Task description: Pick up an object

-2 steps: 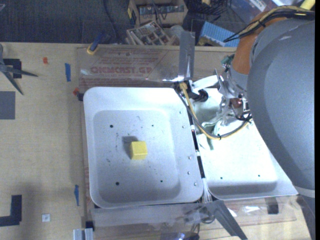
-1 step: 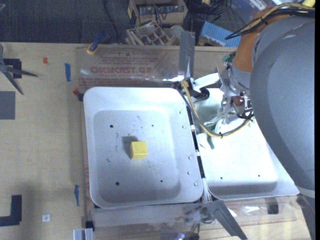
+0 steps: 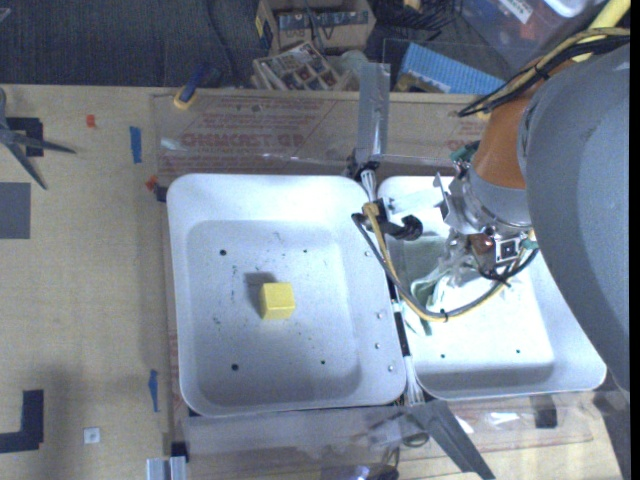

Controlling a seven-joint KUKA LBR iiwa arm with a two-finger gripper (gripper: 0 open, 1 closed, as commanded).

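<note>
On the wooden surface [image 3: 80, 298], the left white bin [image 3: 200, 208] holds a small yellow cube [image 3: 277, 300] near the middle of its floor. Behind both bins lies a clear sheet [image 3: 260, 138] with faint reddish lettering too blurred to read. Over the right bin [image 3: 520, 358] hangs the end effector [image 3: 452, 273], amid yellow and black cables [image 3: 400, 268], well apart from the cube; whether it is open or closed cannot be told.

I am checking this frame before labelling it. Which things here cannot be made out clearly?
- Gripper: in the camera view, wrist parts and cables hide its fingers, so open or shut cannot be told.
- Right bin: the arm covers its far and right parts, so its contents there are hidden.
- Yellow block in the left bin: too small to read its material.
</note>
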